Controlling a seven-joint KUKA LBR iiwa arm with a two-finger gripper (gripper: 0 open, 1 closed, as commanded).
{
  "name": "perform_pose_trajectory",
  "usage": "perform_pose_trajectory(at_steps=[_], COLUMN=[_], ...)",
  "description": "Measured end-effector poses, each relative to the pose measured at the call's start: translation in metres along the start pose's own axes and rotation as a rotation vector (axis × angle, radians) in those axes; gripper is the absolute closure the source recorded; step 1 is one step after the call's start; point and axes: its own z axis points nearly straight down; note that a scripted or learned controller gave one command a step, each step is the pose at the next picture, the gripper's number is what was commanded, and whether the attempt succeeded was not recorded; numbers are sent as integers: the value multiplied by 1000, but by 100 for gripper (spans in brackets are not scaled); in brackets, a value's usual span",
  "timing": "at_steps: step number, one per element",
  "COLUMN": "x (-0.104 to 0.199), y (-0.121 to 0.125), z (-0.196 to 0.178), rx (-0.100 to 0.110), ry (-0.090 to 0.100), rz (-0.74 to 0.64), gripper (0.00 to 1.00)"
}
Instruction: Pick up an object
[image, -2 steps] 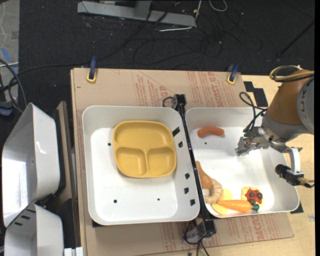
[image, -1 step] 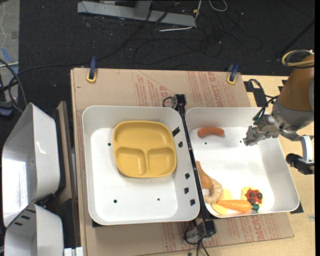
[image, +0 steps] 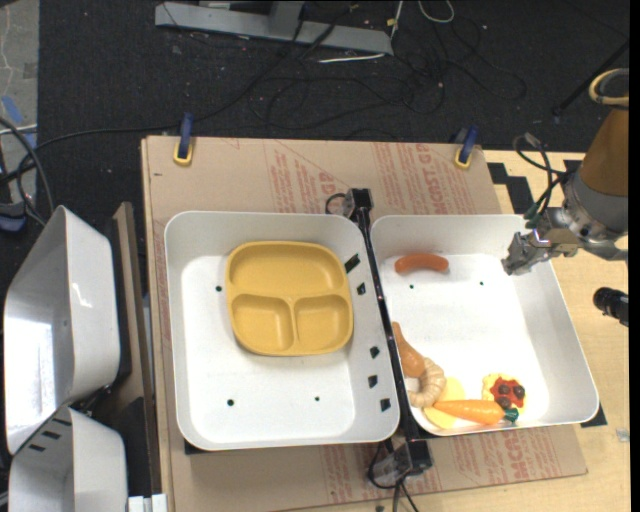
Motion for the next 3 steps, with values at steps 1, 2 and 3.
perform_pose_trajectory(at_steps=[1,2,3], x=[43,96,144], y=[-15,-30,-41], z=[-4,-17,-11], rx=[7,7,7], ry=[3,4,3], rz=[-3,-4,-3], gripper=[100,100,100])
